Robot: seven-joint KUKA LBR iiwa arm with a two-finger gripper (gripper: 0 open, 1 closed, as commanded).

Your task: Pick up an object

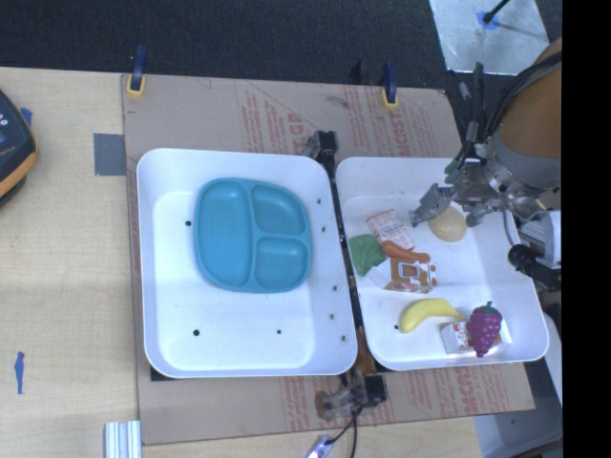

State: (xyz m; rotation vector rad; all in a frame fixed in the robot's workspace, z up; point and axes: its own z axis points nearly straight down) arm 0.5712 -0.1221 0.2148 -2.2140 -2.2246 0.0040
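Hovering my claw (447,208) spread wide over the round beige obj (448,224) in the right bin (535,337), nothing held; risk: fingers slip off its curve, or nudge the packet (387,225) nearby

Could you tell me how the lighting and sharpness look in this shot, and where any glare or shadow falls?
In the camera view, light is even and soft; the left bin shows a faint grey shadow band along its inner left wall, with the blue plate evenly lit. The right bin is bright, nearly washed out. The gripper and the arm look slightly blurred, and the small toys are low in detail.
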